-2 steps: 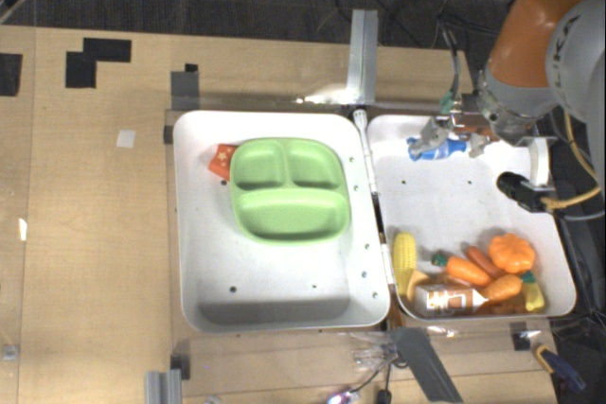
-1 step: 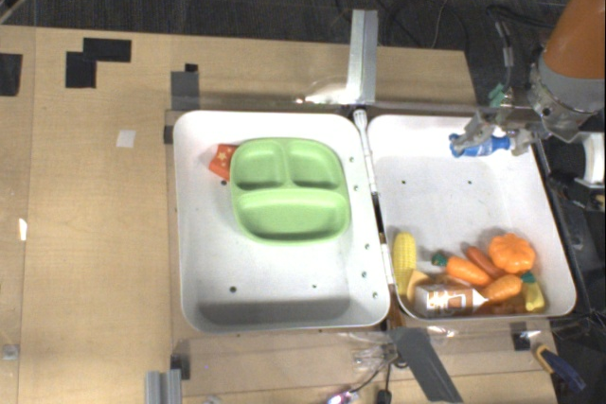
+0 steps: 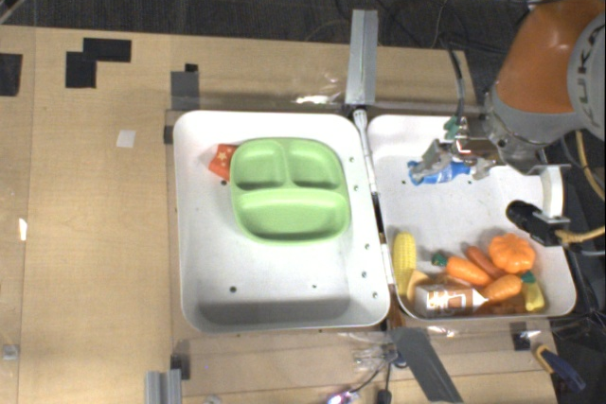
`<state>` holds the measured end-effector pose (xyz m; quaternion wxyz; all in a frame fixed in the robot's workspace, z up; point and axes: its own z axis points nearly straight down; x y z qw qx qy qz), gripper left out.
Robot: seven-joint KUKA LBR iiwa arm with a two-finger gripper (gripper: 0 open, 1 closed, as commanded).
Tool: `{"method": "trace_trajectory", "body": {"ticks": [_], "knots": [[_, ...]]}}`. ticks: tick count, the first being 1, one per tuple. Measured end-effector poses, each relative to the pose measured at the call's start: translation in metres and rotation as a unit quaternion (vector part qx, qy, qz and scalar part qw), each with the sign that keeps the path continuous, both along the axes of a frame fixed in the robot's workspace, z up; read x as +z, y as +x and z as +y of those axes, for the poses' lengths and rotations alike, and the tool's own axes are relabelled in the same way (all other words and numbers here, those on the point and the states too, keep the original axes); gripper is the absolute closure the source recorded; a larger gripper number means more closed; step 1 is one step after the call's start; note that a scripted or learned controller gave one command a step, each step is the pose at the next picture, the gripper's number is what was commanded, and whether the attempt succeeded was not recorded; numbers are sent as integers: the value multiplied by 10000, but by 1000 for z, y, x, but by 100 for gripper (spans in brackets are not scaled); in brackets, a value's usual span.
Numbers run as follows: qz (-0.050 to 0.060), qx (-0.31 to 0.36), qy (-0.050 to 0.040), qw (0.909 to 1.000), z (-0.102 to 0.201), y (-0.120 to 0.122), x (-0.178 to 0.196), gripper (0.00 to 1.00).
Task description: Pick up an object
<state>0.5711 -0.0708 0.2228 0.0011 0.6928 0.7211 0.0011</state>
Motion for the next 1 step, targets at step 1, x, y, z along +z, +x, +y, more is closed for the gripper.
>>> {"method": "trace_trajectory", "body": {"ticks": [1], "knots": [[8,-61,1,10000,44,-18,-5,100]]}}
